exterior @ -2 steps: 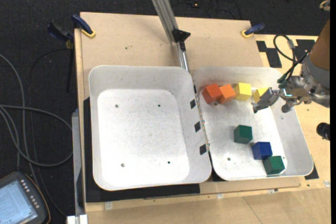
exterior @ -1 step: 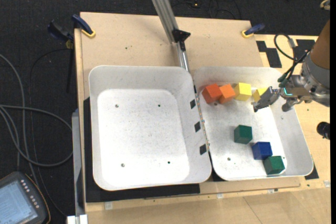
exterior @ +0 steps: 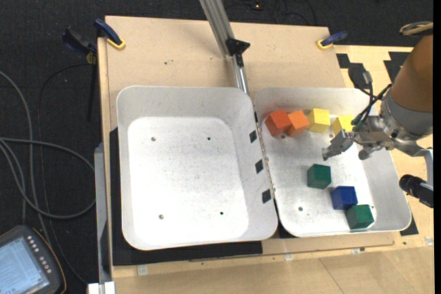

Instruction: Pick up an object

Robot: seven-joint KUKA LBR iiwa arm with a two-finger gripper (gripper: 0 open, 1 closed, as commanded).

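All the blocks sit in the right bin [exterior: 396,213]. Nearest its front edge is a green block [exterior: 360,216], touching a blue block [exterior: 343,197]. Farther in is another green block [exterior: 319,176]. Past that hangs the gripper [exterior: 339,146]; I cannot tell its grip. At the back sit two orange blocks [exterior: 287,123] and maybe two yellow blocks [exterior: 320,119].

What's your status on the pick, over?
Hand low over right bin, nothing seen in it. Nearest: green block just below, yellow blocks just above. Orange blocks, blue block sit clear of it.
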